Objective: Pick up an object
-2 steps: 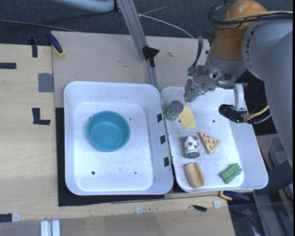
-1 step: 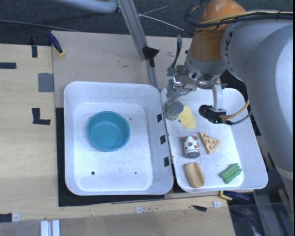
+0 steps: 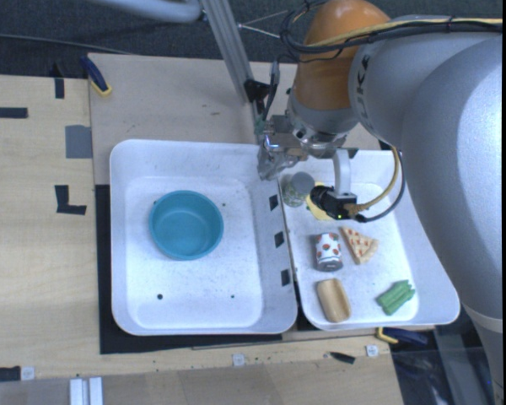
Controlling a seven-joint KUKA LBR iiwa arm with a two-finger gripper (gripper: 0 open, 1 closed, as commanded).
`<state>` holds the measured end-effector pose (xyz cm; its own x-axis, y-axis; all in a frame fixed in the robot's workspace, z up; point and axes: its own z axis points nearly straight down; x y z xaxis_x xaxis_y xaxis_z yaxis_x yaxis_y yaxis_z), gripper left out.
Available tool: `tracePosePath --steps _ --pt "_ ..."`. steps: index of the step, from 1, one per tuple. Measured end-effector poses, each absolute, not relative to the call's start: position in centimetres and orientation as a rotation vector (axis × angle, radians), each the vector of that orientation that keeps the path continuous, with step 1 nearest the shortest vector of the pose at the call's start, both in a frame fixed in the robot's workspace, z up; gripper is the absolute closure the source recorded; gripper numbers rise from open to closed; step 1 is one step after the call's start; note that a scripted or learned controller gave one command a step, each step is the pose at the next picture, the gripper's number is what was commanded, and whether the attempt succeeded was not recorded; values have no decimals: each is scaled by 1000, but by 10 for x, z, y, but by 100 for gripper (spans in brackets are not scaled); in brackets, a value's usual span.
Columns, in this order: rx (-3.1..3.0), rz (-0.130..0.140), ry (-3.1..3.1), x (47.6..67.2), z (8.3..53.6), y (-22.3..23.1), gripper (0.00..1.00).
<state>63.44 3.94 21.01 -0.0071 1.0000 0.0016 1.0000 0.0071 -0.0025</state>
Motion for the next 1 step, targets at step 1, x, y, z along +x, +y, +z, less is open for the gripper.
tracePosePath --steps 1 --pt "-2211 0 -2229 624 223 100 100"
